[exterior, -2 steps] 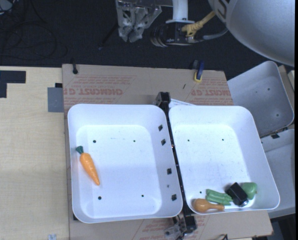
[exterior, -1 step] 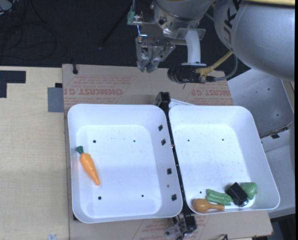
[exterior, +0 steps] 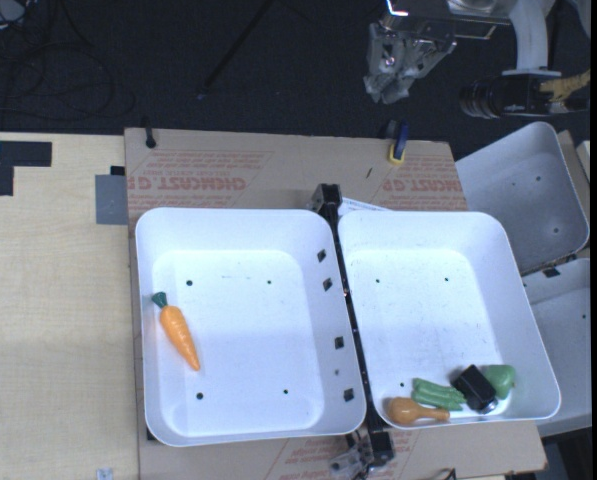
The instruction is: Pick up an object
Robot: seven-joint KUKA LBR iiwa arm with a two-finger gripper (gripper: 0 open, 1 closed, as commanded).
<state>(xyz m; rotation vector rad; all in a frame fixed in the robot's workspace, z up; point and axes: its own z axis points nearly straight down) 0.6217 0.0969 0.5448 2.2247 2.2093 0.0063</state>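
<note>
A pale wooden bench [exterior: 48, 298] carries a brown cardboard sheet [exterior: 278, 168] and two shallow white plastic bins. The grey two-finger gripper [exterior: 390, 80] hangs high beyond them over the dark floor; whether it is released or clenched I cannot tell. The orange plastic toy carrot with a green top [exterior: 179, 335] lies in the left bin [exterior: 228, 226], well below and left of the jaws, far apart. It looks light, stiff and smooth; I would grasp across its thick upper body.
</note>
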